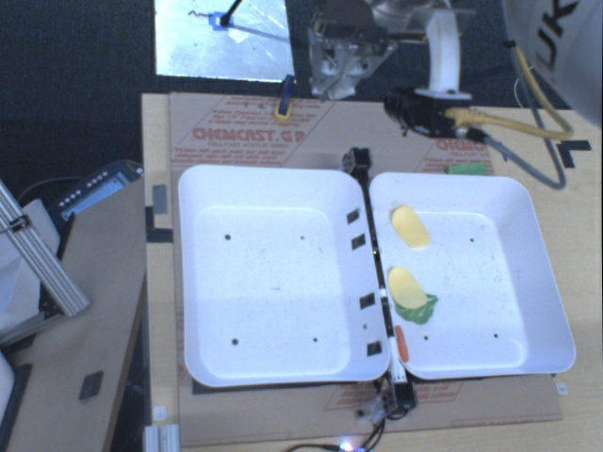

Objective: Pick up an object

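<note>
**Operator:** Above the far edge of the bench, behind both bins, I see the gripper [334, 81] hanging well clear of everything. From my screen I can't tell how wide it stands; its tip is a grey blur against the board. Nothing shows in its grasp, and it touches nothing that I can make out.

**Colleague:** Where are the objects?

**Operator:** All in the right bin [528, 252], near its left wall. One yellow piece [409, 226] lies toward the far end, an oval with its long axis running from far-left to near-right. A second yellow piece [407, 287] lies nearer me, its long axis roughly along the same slant. A green scrap [421, 310] sits under its near-right edge, touching it.

**Colleague:** Anything else?

**Operator:** A small orange-red stick [402, 345] lies against the left wall toward the near corner, its long axis running near to far, parallel with the divider. The left bin [203, 252] sits just beside the right one, their rims meeting along a row of black clips [366, 301].

**Colleague:** And the arm?

**Operator:** It comes in from the upper right, trailing a yellow cable [513, 125] over the board.
</note>
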